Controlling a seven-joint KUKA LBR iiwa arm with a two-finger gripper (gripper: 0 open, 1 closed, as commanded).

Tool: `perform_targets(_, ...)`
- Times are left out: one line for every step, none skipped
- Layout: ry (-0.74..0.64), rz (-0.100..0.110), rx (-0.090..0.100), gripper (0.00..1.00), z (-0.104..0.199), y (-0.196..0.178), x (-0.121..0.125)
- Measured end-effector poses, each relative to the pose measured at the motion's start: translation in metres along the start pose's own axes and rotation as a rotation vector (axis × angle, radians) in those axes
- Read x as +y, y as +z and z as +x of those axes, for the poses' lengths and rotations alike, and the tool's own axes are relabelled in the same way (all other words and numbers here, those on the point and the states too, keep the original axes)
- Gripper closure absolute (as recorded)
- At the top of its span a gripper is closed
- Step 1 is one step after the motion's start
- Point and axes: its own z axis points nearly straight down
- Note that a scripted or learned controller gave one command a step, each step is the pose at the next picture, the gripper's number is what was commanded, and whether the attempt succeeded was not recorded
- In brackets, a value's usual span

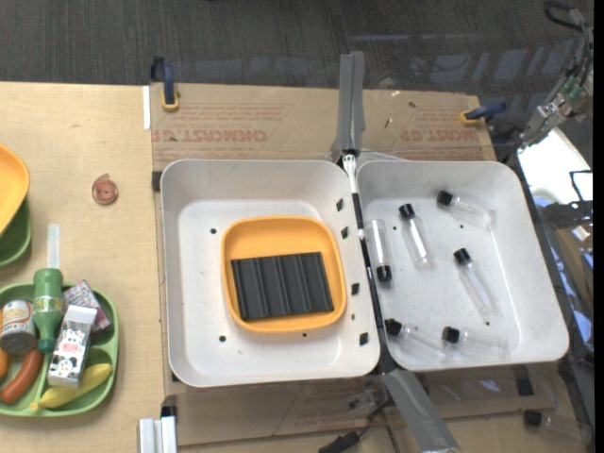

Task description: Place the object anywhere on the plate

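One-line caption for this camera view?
Orange plate holding a dark ridged block in the left bin; capped clear vials in the right bin.

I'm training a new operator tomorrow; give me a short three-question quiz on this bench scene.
1. True or false: the orange square plastic plate sits in the left shallow white bin.
2. What lies on the plate? A) a dark grey ribbed rectangular slab B) a clear tube C) a green bottle
3. Fill in: the clear plastic tubes with black caps lie in the ____ shallow white bin.

Key: 1 true; 2 A; 3 right.
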Motion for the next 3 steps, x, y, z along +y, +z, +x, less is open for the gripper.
perform_targets(-0.223, 0.0, 0.001, 1.0, 0.0, -0.111, 0.001)
perform_targets(-0.586, -0.002, 0.0, 1.0, 0.0, -0.137, 0.001)
perform_targets(-0.959, -0.002, 0.002, 1.0, 0.002, -0.137, -0.005)
